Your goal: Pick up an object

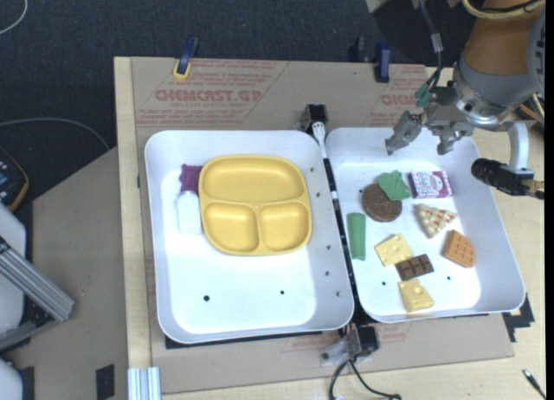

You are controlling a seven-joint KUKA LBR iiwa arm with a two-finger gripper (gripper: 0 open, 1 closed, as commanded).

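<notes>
Several small food pieces lie in the right bin (493, 251): a brown cookie (381, 203) touching a green piece (395, 184), a purple packet (429, 183), a waffle (458, 249), and a cheese wedge (416, 295). Above them the gripper (426, 132) hangs with fingers spread, grasping nothing. A yellow divided plate (255, 203) sits in the left bin (242, 303).

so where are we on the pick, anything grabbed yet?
Nothing grabbed yet. The gripper hangs open over the back of the right bin, with nothing between its fingers. The toy foods, including the brown cookie and the pink packet, lie on the bin floor. Left: come down, close on one item, lift.
</notes>
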